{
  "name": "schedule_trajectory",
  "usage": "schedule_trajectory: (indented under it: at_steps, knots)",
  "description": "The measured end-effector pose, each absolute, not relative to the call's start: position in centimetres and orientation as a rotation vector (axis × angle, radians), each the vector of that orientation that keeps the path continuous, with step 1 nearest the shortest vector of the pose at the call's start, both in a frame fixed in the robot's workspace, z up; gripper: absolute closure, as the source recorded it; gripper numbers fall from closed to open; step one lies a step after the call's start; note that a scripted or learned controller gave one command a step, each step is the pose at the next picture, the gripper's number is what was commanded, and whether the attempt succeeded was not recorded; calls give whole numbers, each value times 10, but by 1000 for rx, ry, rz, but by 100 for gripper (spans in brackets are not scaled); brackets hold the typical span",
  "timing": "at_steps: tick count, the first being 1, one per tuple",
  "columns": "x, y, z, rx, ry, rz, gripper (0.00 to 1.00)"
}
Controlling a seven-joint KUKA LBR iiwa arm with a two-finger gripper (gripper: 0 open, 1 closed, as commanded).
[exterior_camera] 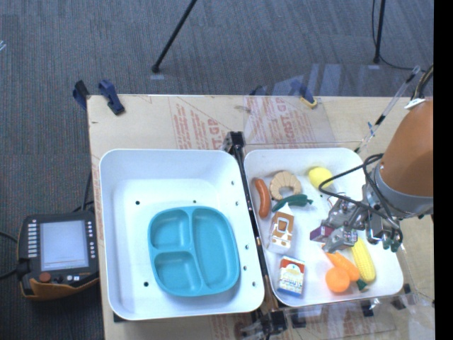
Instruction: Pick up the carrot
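Over on the far left, a teach pendant (60,250) sits off the bench, screen lit. Moving in, the left bin (117,190) carries a teal divided plate (193,250), and nothing else is going on there. Across the divider, the right bin (325,154) is where it all happens. A hot dog (263,195) lies along the left wall, a bagel-like ring (287,183) just beside it, a small green piece (297,201) under that, and a lemon (320,176) near the back. Two little cartons come next: one brown and white (282,232), one red and white (291,275) nearer the front.

Now the target: the carrot (342,263) lies at a slant in the front right of this bin, touching an orange (337,280) at its lower end, with the corn cob (364,261) right alongside. The gripper (338,234) hangs just above and to the left of it, low over the bin. Whether it is spread or pressed together, I cannot tell from this angle; nothing looks pinched.

This reads as the approach, grasp not yet made. The next move calls for a short shift toward the carrot's middle and a clean descent, straddling it without catching the corn or the orange.
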State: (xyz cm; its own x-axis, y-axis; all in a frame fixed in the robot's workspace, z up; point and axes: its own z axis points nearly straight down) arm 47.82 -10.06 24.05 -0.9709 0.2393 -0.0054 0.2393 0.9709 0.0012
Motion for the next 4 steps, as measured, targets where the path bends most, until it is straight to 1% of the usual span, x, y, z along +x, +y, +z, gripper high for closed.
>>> schedule_trajectory:
  at_steps: [1,2,3,4]
  knots:
    - [477,-100,238,376,3119,2,0]
    - [479,-124,115,603,3078,0,0]
    - [481,-131,96,314,3113,-12,0]
    - [482,-128,103,304,3113,-6,100]
